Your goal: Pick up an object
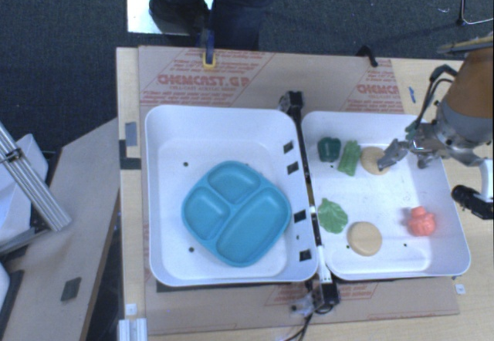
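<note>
Fingers (403, 151) beside pale tan round cookie (375, 160)

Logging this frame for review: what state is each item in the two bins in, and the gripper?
Blue divided plate: flat in left bin, nothing on it.
Green pepper: loose in right bin.
Green pickle: loose beside pepper.
Tan disc: loose, gripper just at its edge.
Lettuce piece: loose.
Tan cookie: loose.
Pink toy: loose.

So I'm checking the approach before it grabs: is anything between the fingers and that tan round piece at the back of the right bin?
Nothing visible. The gripper hangs right at the tan round piece; the green pickle lies on the piece's far side, away from the arm.
</note>
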You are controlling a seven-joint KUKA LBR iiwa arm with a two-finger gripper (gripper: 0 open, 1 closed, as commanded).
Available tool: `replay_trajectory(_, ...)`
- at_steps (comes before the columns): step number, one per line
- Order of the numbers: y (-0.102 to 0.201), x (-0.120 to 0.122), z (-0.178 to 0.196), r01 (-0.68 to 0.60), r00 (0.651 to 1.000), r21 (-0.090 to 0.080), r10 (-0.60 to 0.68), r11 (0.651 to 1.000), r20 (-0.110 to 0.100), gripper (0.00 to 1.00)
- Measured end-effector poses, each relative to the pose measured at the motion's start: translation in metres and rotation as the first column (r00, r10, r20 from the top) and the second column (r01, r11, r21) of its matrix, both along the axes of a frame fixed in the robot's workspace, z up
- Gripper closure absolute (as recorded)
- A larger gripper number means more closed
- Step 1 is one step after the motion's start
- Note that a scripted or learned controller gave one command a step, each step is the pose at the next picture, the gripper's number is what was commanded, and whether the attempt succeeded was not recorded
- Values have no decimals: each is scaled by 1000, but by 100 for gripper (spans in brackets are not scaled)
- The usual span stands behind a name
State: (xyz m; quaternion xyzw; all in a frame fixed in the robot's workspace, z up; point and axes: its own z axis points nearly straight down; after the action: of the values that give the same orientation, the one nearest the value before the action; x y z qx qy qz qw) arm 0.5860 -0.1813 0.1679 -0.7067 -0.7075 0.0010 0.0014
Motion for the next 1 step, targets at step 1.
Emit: replay_trajectory(1,-8,3,-57,0,1000,0,0,1000,2,0)
